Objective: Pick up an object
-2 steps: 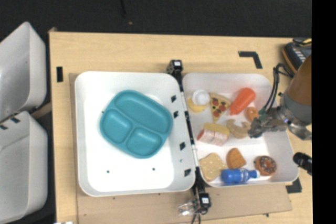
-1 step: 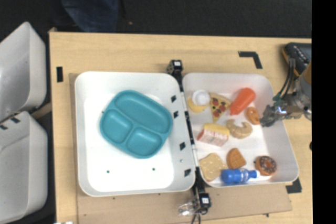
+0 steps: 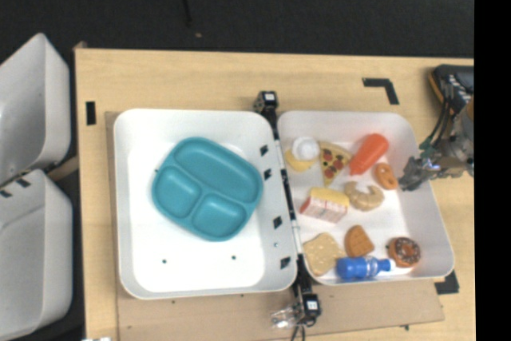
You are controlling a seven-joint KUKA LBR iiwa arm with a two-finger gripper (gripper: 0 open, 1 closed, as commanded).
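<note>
The right bin (image 3: 423, 212) holds several toy foods. Among them are an orange carrot (image 3: 367, 153), a pizza slice (image 3: 334, 160), a small orange ring (image 3: 386, 176) and a tan croissant (image 3: 365, 196). A yellow and pink cake piece (image 3: 323, 204), a bread slice (image 3: 321, 253), a brown cookie (image 3: 359, 240), a blue bottle (image 3: 361, 268) and a chocolate donut (image 3: 405, 251) lie nearer the front. My gripper (image 3: 417, 172) sits low at the bin's right wall, just right of the orange ring. It is dark and small, with nothing visibly in it.
A teal divided plate (image 3: 206, 188) lies in the left bin (image 3: 136, 251). A white cup on a yellow piece (image 3: 302, 153) sits by the divider between the bins. The arm and its cables (image 3: 451, 116) come in over the bench's right edge.
</note>
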